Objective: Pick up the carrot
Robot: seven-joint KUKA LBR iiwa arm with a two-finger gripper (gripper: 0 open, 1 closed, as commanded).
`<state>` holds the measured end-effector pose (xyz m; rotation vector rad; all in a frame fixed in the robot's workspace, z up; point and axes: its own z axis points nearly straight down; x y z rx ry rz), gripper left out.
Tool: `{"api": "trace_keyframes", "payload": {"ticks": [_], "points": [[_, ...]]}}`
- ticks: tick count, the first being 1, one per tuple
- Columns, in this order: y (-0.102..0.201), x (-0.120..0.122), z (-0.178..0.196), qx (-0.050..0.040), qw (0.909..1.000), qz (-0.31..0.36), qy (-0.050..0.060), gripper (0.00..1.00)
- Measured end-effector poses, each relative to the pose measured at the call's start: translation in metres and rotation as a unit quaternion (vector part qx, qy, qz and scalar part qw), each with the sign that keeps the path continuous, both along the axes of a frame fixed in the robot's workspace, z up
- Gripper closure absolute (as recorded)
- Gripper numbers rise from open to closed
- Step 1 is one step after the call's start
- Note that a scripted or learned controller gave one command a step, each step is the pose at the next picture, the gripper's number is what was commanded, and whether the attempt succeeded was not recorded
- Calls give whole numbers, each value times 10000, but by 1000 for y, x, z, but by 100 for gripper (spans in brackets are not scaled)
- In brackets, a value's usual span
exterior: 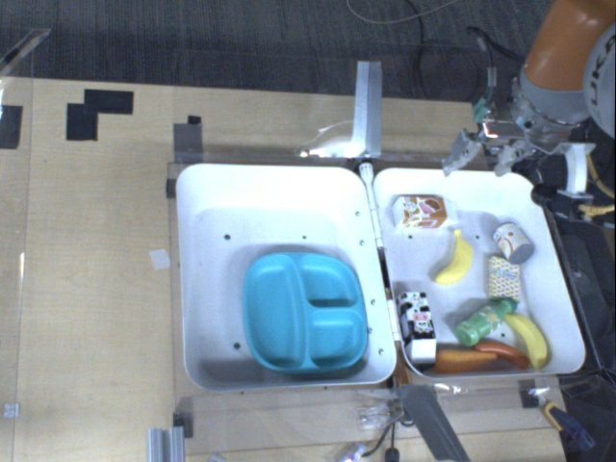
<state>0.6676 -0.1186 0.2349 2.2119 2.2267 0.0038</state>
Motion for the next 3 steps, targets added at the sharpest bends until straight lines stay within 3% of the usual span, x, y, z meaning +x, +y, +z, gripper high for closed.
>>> {"api": "trace_keyframes", "payload": {"ticks": [1, 2, 3], "points": [[3, -66, -140, 7, 9946, -1037, -6, 0], [-6, -161, -36, 10, 9760, -2180, 3, 0], [29, -156, -145, 33, 9273, -3743, -35, 0]]}}
